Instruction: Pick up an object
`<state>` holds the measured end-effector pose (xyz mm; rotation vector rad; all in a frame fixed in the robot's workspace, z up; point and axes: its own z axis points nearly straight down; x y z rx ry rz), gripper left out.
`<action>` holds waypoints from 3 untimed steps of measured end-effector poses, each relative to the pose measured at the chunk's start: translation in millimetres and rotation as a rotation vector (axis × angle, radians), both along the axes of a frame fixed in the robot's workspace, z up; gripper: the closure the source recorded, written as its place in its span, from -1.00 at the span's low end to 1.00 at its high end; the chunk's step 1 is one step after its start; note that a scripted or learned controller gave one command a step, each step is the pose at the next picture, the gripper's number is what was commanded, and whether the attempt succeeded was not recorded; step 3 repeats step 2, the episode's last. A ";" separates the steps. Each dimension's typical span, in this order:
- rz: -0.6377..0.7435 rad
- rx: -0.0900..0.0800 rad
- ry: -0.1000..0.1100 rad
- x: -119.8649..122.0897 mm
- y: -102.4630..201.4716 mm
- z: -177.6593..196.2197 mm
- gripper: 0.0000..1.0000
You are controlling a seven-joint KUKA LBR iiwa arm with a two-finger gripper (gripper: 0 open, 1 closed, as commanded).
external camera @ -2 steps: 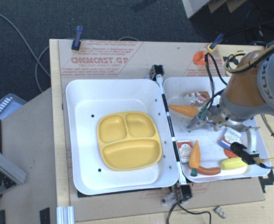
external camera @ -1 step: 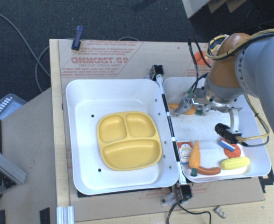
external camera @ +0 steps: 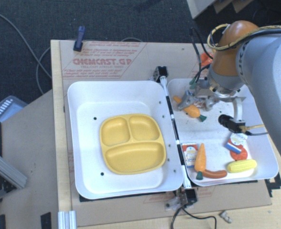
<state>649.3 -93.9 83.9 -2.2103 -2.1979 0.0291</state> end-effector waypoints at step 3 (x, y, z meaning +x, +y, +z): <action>0.007 -0.003 -0.033 -5.6 68.6 101.4 1.00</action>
